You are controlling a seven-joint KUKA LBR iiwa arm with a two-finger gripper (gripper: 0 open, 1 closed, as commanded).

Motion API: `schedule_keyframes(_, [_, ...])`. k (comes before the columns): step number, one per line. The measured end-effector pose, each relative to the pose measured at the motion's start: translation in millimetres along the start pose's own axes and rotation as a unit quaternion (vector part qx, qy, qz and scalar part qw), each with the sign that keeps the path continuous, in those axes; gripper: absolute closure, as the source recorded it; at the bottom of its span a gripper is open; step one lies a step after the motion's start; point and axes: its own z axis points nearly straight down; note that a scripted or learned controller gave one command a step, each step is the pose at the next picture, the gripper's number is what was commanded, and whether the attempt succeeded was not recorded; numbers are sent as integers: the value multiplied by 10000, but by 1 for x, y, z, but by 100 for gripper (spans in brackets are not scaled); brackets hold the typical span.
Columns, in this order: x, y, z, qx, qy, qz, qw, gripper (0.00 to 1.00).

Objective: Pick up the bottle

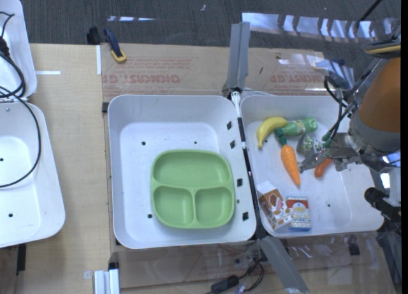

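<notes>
Grey arm reaches low into the right bin (357, 222), pincer (310, 159) narrow beside the bottle (296, 127).

From my feed I see two white bins side by side on the table (64, 63); the left bin (127, 133) holds a green divided plate (192, 189) lying flat near its middle; the right bin (344, 213) holds the rest. A yellow banana (269, 129) lies toward the back, just beside a green bottle (296, 126) lying on its side; a long carrot (291, 164) sits below them; a small box (271, 208) and a packet (298, 213) rest near the front wall. My arm (382, 104) reaches in from the right; the tool (312, 159) hangs low between the carrot and a smaller orange piece (322, 168), just below the bottle.
</notes>
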Motion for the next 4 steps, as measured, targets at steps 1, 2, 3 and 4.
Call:
schedule_keyframes(1, [-31,11,96,-5,1,88,10000,0])
schedule_keyframes(2, [-56,66,35,-23,-9,54,10000,0])
schedule_keyframes(3, [-27,135,54,-23,-12,-977,9952,0])
schedule_keyframes(4, [-37,163,87,-142,-48,-1518,9883,0])
